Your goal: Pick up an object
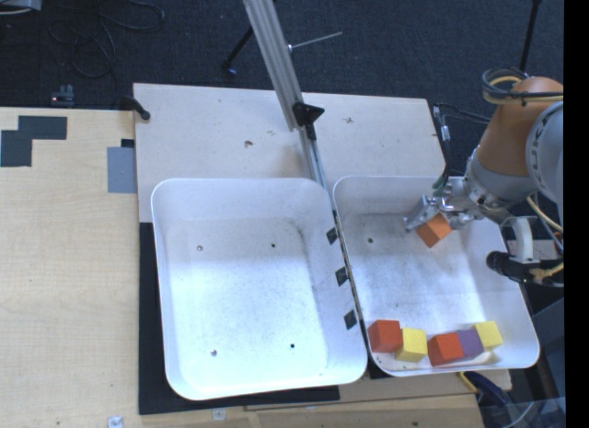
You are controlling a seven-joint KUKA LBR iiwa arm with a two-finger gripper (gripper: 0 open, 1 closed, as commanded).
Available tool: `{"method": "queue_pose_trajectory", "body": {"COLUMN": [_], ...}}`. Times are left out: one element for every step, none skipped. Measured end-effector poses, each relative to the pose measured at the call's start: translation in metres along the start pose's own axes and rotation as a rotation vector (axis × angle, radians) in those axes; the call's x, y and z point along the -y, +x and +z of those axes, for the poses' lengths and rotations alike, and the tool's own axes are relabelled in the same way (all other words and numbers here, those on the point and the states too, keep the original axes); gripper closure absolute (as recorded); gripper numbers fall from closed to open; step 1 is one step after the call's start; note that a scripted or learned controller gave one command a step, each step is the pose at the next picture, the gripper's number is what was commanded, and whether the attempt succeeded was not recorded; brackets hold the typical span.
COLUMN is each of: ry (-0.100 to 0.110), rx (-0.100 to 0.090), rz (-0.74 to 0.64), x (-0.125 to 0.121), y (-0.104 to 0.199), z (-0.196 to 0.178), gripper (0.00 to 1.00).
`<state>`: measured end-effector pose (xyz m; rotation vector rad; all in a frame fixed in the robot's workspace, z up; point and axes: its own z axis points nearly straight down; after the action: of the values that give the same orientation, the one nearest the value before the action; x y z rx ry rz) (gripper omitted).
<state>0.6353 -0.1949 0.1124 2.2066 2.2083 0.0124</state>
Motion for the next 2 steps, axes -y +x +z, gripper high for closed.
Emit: {"method": "queue_pose_trajectory", "body": {"ry": [-0.008, 0.016], "rx": [0.006, -0.006], "rz": [0.001, 0.003], "x": [-0.002, 0.042], "y": [0.012, -0.007], "z": [0.003, -0.082], "gripper": [0.0, 0.0]}}
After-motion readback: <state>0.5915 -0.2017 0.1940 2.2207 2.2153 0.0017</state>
